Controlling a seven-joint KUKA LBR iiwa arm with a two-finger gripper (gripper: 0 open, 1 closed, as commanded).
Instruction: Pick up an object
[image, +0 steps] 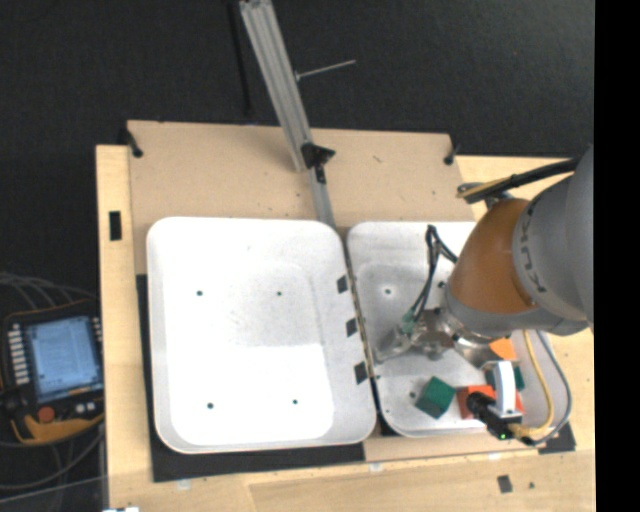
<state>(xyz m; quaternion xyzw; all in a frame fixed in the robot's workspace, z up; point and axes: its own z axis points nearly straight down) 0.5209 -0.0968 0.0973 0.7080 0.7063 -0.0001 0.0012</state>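
My gripper (408, 338) hangs low over the middle of the right bin (385, 260), under the grey arm with its orange band (490, 270). A small green bit (408, 320) shows right at the gripper; I cannot tell whether it is held. Just below and right of the gripper, a dark green block (434, 397) lies on the bin floor near the front wall. An orange piece (468, 401) sits beside the block on its right. Another orange piece (502, 349) peeks out from under the wrist. The arm hides much of the bin's right half.
The left bin (240, 330) is side by side with the right one, with a row of dark clips (355, 325) along the shared wall. A slanted metal rail (285, 90) rises behind the bins. A handheld control pad (55, 365) lies far left, off the bench.
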